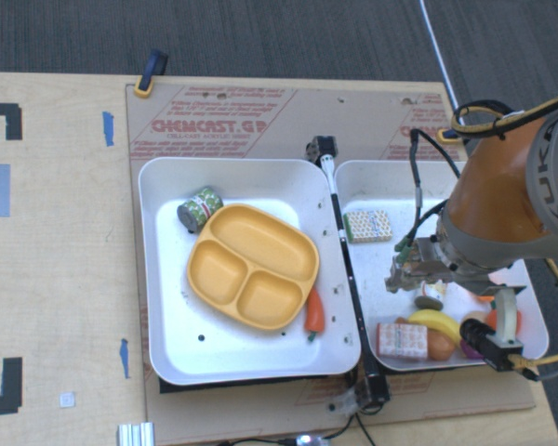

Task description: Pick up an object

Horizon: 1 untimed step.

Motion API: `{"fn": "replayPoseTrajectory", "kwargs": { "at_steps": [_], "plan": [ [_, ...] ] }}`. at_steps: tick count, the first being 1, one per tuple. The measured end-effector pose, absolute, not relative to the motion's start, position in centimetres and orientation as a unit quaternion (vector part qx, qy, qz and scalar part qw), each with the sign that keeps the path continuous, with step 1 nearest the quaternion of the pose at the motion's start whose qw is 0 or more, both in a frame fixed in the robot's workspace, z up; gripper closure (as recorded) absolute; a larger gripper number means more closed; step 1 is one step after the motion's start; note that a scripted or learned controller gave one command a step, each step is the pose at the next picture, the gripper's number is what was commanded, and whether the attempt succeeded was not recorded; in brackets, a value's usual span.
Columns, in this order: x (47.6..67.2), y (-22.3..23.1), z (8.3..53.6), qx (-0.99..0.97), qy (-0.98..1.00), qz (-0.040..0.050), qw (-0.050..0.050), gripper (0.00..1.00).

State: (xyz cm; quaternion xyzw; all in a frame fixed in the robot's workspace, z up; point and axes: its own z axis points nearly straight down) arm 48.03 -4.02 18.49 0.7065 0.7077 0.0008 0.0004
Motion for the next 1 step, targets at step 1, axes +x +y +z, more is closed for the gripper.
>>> {"fn": "replayPoseTrajectory", "kwargs": {
  "at_steps": [1],
  "plan": [
    [48.02, -4.05, 18.48, 0.707, 0.707, 0.0007, 0.0, 0.0]
  ]
}}
